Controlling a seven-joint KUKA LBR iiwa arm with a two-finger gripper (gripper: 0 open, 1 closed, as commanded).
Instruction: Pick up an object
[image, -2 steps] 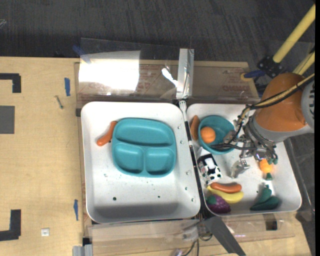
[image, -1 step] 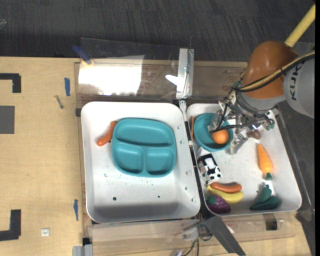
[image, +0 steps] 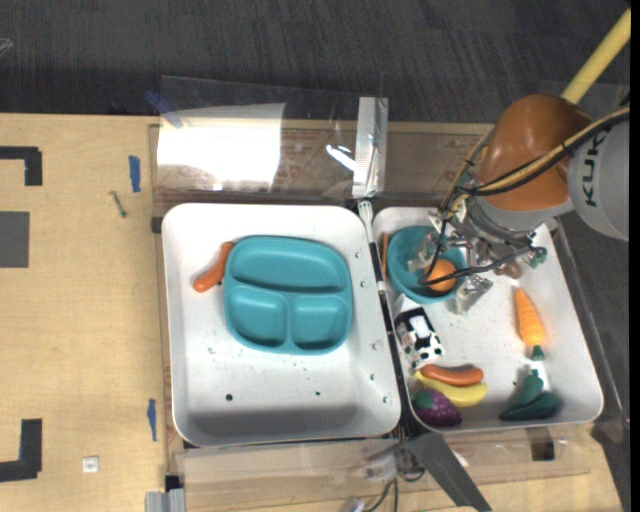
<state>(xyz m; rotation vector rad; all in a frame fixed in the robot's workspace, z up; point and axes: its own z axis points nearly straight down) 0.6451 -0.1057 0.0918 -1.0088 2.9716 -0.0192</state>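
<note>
Nearest to us, along the lower edge of the right bin (image: 585, 400), we see a purple grape bunch (image: 435, 407), a yellow banana (image: 462, 392) with a red-orange sausage (image: 452, 375) lying on it, and a dark green vegetable (image: 530, 403) in the lower right corner. Just above them lies a black-and-white cow toy (image: 420, 336), and toward the right wall an orange carrot (image: 529, 318).

In the left bin (image: 190, 390) we see a teal divided plate (image: 288, 292) with a small orange sausage (image: 211, 272) touching its left rim.

Farther up, in the upper left of the right bin, sits a teal bowl (image: 408, 262). The gripper (image: 443, 268) hangs over it, with a small orange ball (image: 437, 273) at its tips; we cannot tell whether it is open, closed or gripping the ball.
</note>
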